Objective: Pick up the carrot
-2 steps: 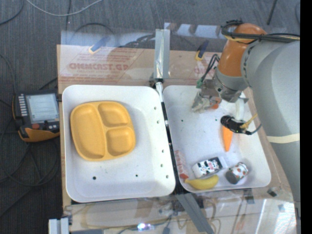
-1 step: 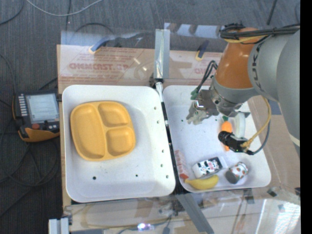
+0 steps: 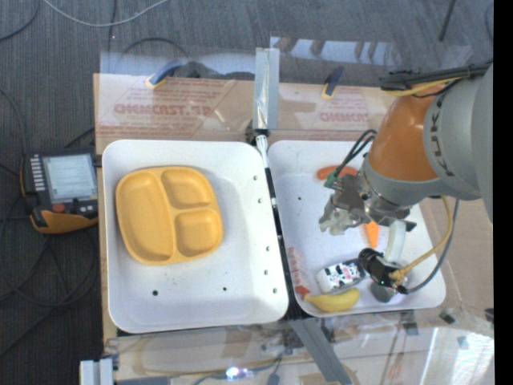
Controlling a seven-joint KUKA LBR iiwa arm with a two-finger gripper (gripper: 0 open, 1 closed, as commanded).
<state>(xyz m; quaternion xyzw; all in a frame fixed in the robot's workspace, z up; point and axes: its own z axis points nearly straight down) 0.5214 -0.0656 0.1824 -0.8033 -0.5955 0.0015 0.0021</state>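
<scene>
Camera view, entries as we log them.

- Hand (image 3: pixel 335 219): poised over the middle of the right bin (image 3: pixel 300 207). We cannot tell whether it is open or closed, and we see nothing held in it.
- Carrot (image 3: pixel 327 172): orange with a touch of green, lying near the far wall of the right bin. It is just beyond the hand and partly tucked under the arm's wrist.
- Orange sliver (image 3: pixel 370 233): on the near side of the wrist. We cannot tell what it is.
- Banana (image 3: pixel 335 300) and small white container (image 3: pixel 341 275): at the near wall of the same bin, well apart from the carrot.
- Yellow divided plate (image 3: pixel 168 213): alone in the left bin (image 3: pixel 240 279).

Step in hand, as we judge it: the approach, with no grasp yet made. The next move calls for the hand to shift toward the far wall, line up across the carrot's narrow width, descend to the bin floor and close. The bin wall close by leaves little room there.
</scene>
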